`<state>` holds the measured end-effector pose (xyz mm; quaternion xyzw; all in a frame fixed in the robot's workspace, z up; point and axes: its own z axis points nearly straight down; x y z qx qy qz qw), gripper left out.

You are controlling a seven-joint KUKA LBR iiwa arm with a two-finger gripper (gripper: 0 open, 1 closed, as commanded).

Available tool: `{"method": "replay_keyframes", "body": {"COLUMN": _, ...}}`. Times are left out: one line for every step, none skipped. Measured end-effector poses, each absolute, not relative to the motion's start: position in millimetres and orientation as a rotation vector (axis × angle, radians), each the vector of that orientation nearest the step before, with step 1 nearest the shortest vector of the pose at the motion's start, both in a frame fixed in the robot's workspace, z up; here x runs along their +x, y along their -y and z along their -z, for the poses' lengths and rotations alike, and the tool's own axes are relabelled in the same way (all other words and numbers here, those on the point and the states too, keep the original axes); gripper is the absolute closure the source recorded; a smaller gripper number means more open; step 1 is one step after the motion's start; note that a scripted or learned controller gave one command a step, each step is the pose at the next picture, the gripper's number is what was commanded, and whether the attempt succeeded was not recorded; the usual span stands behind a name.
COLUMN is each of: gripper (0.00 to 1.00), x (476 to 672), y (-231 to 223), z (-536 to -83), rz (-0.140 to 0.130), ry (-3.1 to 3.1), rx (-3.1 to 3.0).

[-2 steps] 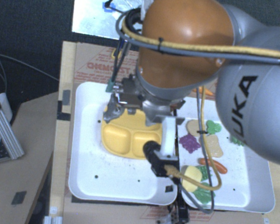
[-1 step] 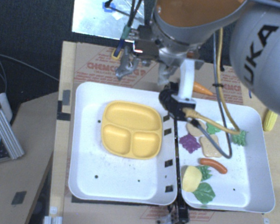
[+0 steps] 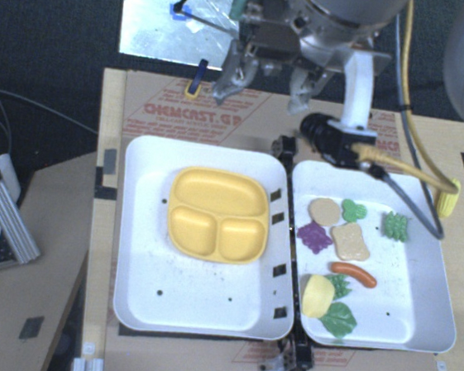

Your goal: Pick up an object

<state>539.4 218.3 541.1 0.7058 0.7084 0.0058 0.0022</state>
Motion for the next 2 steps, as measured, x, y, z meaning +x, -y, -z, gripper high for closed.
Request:
{"method": "replay_keyframes", "body": {"gripper": 0.0, "x": 503.3, "y": -235.4, "z": -535.1, "rz": -0.002, "ry": -2.23, "rx": 2.214}}
{"method": "replay_keyframes", "body": {"gripper": 0.0, "x": 515.4, "y": -190.6, "z": -535.0, "rz": -0.002, "ry": -2.217, "rx": 2.224}}
